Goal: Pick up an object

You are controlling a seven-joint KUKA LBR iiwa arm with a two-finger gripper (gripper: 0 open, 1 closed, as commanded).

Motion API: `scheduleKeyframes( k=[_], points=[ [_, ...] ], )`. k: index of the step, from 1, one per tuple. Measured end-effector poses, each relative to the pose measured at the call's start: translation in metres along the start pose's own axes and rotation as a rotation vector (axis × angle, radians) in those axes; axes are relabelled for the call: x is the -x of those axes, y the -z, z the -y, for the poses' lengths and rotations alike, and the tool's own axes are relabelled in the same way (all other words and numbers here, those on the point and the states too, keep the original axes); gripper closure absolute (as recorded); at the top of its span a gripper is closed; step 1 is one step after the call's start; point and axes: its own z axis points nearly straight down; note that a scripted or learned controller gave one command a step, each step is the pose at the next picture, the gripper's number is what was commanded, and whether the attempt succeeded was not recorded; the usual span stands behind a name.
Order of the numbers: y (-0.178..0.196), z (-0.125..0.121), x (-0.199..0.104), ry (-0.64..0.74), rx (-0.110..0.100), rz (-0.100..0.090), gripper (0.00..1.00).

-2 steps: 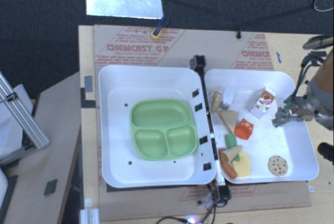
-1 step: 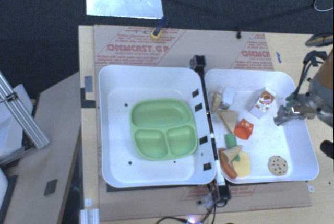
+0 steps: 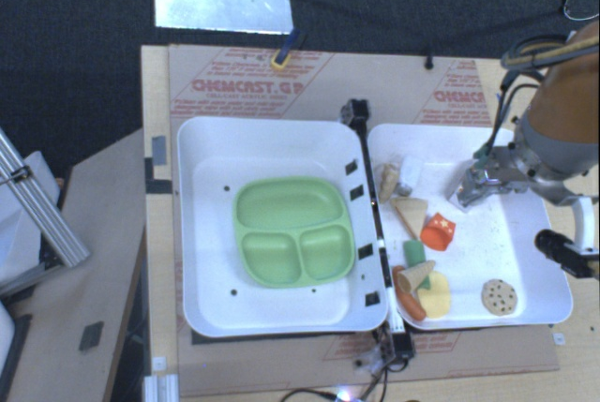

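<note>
While hanging low over the right bin (image 3: pixel 534 231), pincer (image 3: pixel 466 195) grip impossible to tell; left bin (image 3: pixel 202 231) with green divided tray (image 3: pixel 292 231). Right bin: cookie (image 3: pixel 499 297), orange piece (image 3: pixel 437 231), other toy foods.

Arm (image 3: pixel 562 100) reaching from right, end effector (image 3: pixel 469 192) low.

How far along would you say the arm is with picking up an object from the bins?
Done: nothing looks lifted; the orange piece, cookie and the other items lie on the floor of the right bin. In hand: the gripper is low over that bin, just up and right of the orange piece, with nothing visible between its fingers. Left: closing on an item and raising it. The green tray sits in the left bin.
</note>
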Motion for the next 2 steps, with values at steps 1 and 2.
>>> scheduleKeyframes(
  k=[1,2],
  points=[
    [-0.003,-0.013,-0.042,-0.003,-0.001,0.001,1.0],
    [0.004,-0.039,-0.096,0.0,0.0,-0.001,1.0]
  ],
)
